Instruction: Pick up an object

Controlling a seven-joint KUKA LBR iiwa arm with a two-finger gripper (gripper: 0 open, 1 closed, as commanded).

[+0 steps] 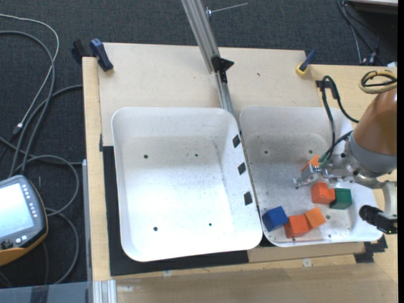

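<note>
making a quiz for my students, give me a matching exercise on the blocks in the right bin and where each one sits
Things:
1. blue block
2. green block
3. orange block by the gripper

Places:
A. farthest right of the three
B. farthest left, near the bin's front rim
C. touching the green block's left side

Pairs: 1-B, 2-A, 3-C

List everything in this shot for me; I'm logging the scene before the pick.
bins: 2, white, side by side on the bench
blue block: 1, right bin, near front edge
orange blocks: at least 3, right bin, two at the front, one under the gripper
green block: 1, right bin, beside an orange block
clamps: 2, blue and yellow, bench's back corners
pendant: 1, orange-edged, on the floor at the left
arm: 1, grey and orange, reaching in
gripper: 1, over the right bin
</note>
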